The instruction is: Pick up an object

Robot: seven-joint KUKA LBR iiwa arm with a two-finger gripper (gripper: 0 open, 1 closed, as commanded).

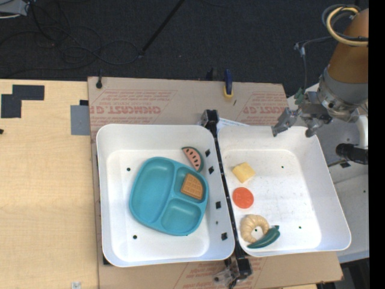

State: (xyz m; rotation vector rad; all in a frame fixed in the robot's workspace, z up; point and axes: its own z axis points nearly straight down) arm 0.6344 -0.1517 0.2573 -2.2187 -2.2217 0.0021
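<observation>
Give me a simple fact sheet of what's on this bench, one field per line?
left bin: teal divided plate with a waffle piece on it; watermelon slice beside the plate
right bin: yellow block, orange disc, beige donut, green pepper against the donut
gripper: open, above the right bin's far edge, holding nothing

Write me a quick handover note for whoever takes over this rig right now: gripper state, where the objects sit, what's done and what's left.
Gripper: open, holding nothing, above the right bin's far right corner.
Right bin: yellow block, orange disc, bagel with the green pepper against it.
Left bin: teal divided plate with a waffle piece on it; watermelon slice beside the plate.
Done: nothing picked.
Left: descend, grasp one object, lift.
</observation>
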